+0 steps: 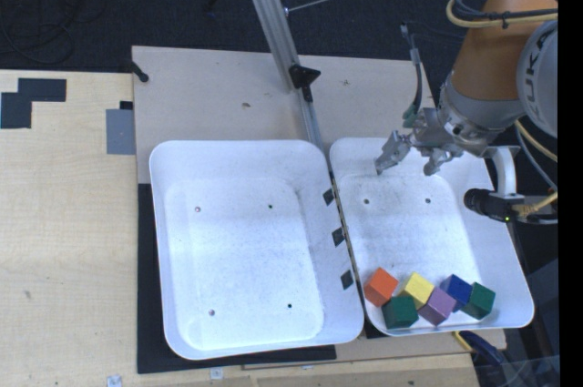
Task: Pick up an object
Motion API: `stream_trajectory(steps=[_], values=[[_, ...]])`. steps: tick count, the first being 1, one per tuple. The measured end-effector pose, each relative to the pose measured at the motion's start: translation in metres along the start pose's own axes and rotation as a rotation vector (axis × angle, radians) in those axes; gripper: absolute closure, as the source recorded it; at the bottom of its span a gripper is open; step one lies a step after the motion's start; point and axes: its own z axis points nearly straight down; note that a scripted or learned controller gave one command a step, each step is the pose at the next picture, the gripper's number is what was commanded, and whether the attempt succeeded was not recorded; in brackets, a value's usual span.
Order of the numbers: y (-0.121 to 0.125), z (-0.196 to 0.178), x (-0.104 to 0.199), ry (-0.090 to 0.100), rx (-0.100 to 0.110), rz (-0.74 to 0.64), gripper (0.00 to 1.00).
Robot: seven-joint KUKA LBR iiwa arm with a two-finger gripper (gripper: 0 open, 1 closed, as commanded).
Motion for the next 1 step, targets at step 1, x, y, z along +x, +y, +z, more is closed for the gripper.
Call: stream_trajectory(steps=[1], values=[[-0.0522,-0.0066,-0.062,-0.003,0.001,0.009,0.0]])
